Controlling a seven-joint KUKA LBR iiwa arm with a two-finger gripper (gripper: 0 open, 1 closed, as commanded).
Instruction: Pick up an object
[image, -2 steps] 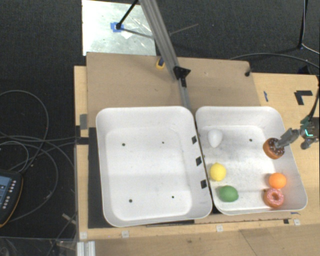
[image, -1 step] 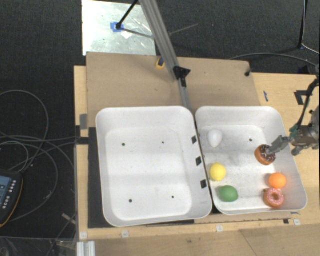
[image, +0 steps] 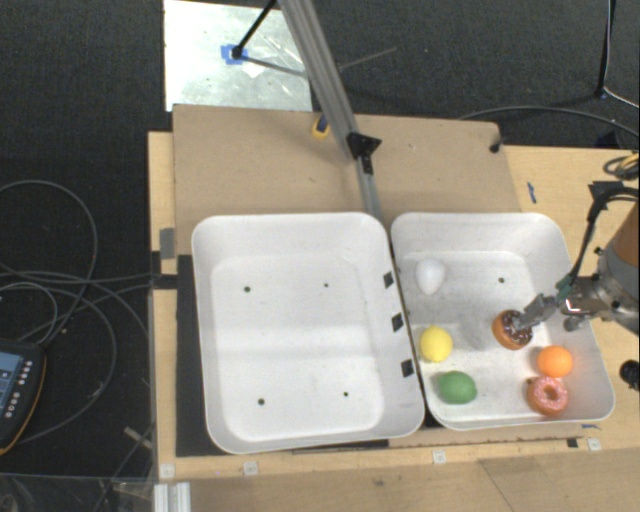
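Two shallow white bins w/ rounded corners sit side by side on a tan bench (image: 260, 160). Both look like smooth moulded plastic; the left bin (image: 215, 250) has a few small dark holes in its floor. The right bin (image: 545, 235) holds six small things: a white egg-shaped piece (image: 429, 275) near the top, a round yellow ball-like fruit (image: 436, 344), a round green one (image: 457, 387) just below it, a smooth orange (image: 555, 361), a pink ring donut w/ speckled icing (image: 548, 396) just beside the orange at bottom right, and a choc donut (image: 511, 330) — brown ring, pale sprinkles.

Arm comes in from the right edge, low over the right bin, wrist roughly level, gripper (image: 527, 317) reaching left & slightly down in frame. Its tip is at the upper right of the choc donut, touching or overlapping it. Jaws: can't tell if spread or pressed together; too small & dark at the tip, so no hold can be claimed.

Choc donut is in the right bin's mid-right area, above-left of the orange, right of the yellow fruit. Seems tilted rather than flat, hole facing roughly up & toward the camera; round, so no clear long axis.
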